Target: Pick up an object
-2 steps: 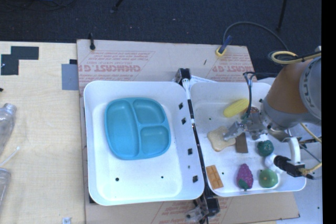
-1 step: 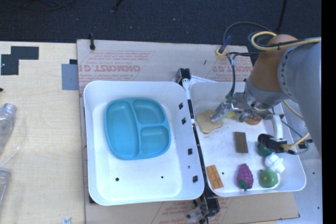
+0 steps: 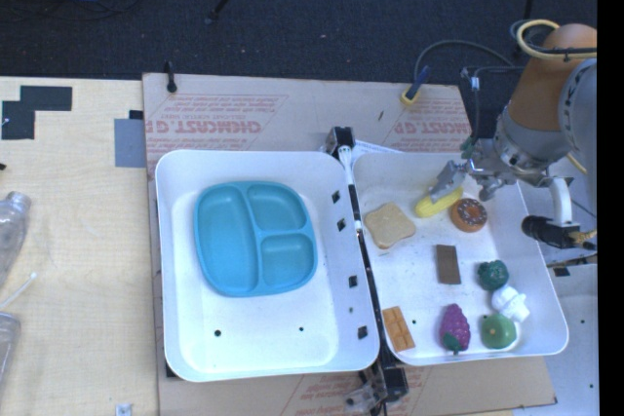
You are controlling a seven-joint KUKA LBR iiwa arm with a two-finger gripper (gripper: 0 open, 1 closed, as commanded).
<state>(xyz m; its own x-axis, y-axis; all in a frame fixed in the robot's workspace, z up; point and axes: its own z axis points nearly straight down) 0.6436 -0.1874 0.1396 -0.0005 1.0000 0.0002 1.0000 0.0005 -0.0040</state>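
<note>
The right bin (image 3: 546, 253) holds several toy foods: a toast slice (image 3: 388, 225), a yellow banana (image 3: 435, 203), a donut (image 3: 469, 214), a brown bar (image 3: 447, 264), a green broccoli (image 3: 492, 274), a white piece (image 3: 509, 304), a green apple (image 3: 498, 333), purple grapes (image 3: 454, 327) and an orange cracker (image 3: 398, 327). My gripper (image 3: 468, 182) hangs over the bin's far part, just above the banana and the donut. It is open, with nothing between its fingers.
The left bin (image 3: 175, 307) holds a blue divided plate (image 3: 256, 239). A black divider (image 3: 351, 239) runs between the bins. A clear plastic bottle (image 3: 12, 224) lies at the far left on the wooden bench. The arm's body (image 3: 546, 102) rises at the right.
</note>
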